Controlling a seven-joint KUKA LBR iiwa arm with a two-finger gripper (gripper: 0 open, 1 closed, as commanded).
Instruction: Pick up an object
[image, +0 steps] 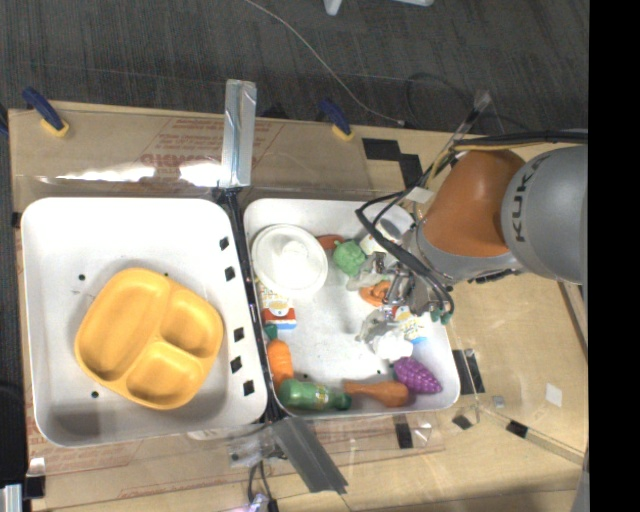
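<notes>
Over on the left, a glossy yellow plastic tray (150, 336) with rounded sections lies alone in the left bin (60, 230); the right bin (330, 330) holds a white bowl (290, 255), carrot (279, 359), knobbly purple grapes (418, 375) and other toys. Low among them, the gripper (392, 312) may be touching something, but whether it's closed or holding anything I can't tell, so nothing looks lifted yet

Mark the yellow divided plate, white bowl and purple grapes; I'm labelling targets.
yellow divided plate (148, 336), camera view, centre ridge.
white bowl (290, 256), camera view, inside bottom.
purple grapes (417, 375), camera view, cluster middle.
</notes>
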